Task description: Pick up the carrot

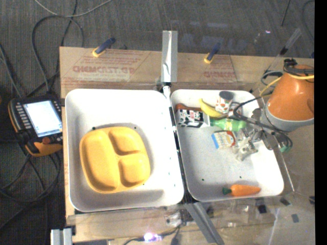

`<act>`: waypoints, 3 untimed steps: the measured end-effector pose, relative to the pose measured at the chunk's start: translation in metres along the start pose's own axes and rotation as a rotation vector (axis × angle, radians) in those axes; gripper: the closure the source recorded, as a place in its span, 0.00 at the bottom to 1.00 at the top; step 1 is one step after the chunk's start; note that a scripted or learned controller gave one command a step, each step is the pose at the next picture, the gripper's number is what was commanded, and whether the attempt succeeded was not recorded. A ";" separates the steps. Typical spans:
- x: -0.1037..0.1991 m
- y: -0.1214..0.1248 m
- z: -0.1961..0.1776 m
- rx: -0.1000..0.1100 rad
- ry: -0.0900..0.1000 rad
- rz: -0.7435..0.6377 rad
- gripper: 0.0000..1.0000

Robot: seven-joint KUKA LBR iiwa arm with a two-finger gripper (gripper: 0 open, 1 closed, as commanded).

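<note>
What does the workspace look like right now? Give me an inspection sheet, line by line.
Surface: cardboard-topped bench bearing two shallow white bins, left bin and right bin.
Job's things: carrot lies flat near the right bin's front edge, apart from the other items.
Clutter: yellow divided tray in the left bin; in the right bin's rear half a banana, a green bottle, a black-and-white box, a small white cup and a small packet.
Grippers: gripper over the right bin's middle, well short of the carrot; fingers too blurred to judge.
Cables: loose cables on the floor behind the bench.
Surroundings: teach pendant left of the bench; two clamps on the rear edge.
</note>
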State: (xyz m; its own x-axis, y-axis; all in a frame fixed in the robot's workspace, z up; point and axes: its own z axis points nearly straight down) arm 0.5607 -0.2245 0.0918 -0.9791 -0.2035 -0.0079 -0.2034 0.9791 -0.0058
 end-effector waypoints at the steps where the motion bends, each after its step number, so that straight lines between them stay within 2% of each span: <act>1: 0.012 0.003 0.000 0.000 0.000 0.800 1.00; 2: -0.003 0.098 -0.050 0.002 0.012 1.347 1.00; 3: 0.011 0.033 -0.110 0.004 0.009 1.287 1.00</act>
State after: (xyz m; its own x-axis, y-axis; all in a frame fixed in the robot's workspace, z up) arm 0.5421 -0.1941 0.2010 -0.4691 0.8831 -0.0031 0.8832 0.4691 -0.0020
